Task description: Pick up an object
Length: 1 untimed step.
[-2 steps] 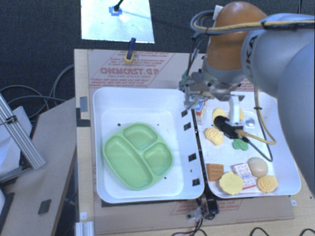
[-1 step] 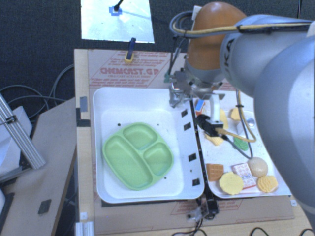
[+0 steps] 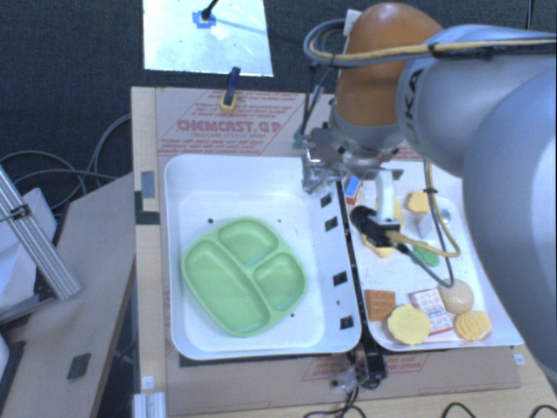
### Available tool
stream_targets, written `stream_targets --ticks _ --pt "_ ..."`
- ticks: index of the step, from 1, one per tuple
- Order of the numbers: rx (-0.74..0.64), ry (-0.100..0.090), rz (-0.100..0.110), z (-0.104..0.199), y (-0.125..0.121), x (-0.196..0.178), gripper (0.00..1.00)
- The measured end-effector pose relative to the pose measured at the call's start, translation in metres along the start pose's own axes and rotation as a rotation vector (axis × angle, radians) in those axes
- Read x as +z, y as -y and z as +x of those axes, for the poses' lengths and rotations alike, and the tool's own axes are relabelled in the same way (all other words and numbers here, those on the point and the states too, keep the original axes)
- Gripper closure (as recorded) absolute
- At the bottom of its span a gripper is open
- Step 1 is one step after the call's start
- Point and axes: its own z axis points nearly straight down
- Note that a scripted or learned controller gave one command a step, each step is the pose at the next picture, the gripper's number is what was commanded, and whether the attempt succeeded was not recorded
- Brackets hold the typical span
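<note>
gripper [image 3: 335, 185] – grip state: can't tell | step: hovering at the right bin [image 3: 435, 345], probably approaching | next: line up over the yellow cookie [image 3: 408, 324]

The arm [image 3: 487, 103] hides the far half of the right bin [image 3: 393, 274].

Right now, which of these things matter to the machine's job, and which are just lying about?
Part of the job: gripper; green divided plate in the left bin; yellow round biscuit and square cracker in the right bin.
Just lying about: cardboard sheet under the bins; loose cables; metal rail.
</note>
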Motion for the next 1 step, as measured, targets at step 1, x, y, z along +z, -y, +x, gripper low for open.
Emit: stream_targets --ticks 1 --pt "-0.001 0.001 -0.002 0.0003 -0.0159 0.0093 1.00"
